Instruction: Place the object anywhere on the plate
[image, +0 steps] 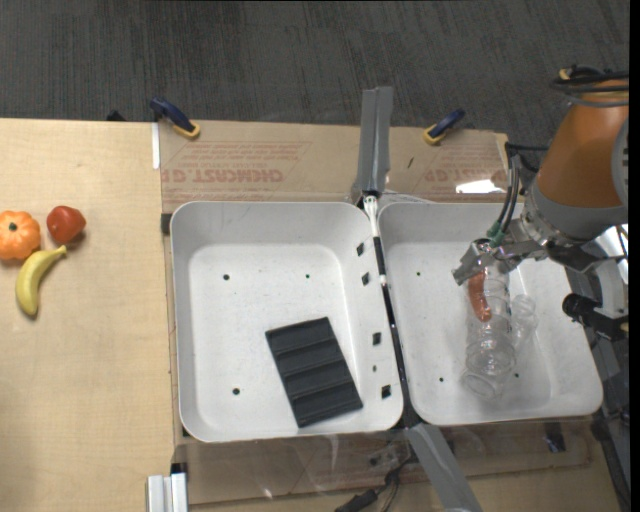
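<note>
Two shallow white bins sit side by side on the light wooden counter (80, 400); nearest the camera, the left white bin (200, 400) has a dark ribbed rectangular plate (313, 371) lying flat at a slant toward its front edge; the right white bin (560, 400) holds a clear, see-through plastic bottle (493, 355) lying on the bin floor, front of centre, well apart from the plate; just behind it and touching or overlapping it is an orange-red sausage-shaped object (479, 296), upright-ish; the end effector (497, 256) of the grey arm with the orange band (585, 150) hangs right over that orange thing, and honestly I can't tell how its tips stand or whether anything's actually in them; over on the left of the counter, well away from the bins, a yellow banana (34, 279) lies just in front of a small orange pumpkin-like fruit (17, 236) and a red tomato-like fruit (66, 224); farther back, brown cardboard (260, 165) lies under the bins, with two blue-and-yellow clamps (174, 117) on its far edge.
</note>
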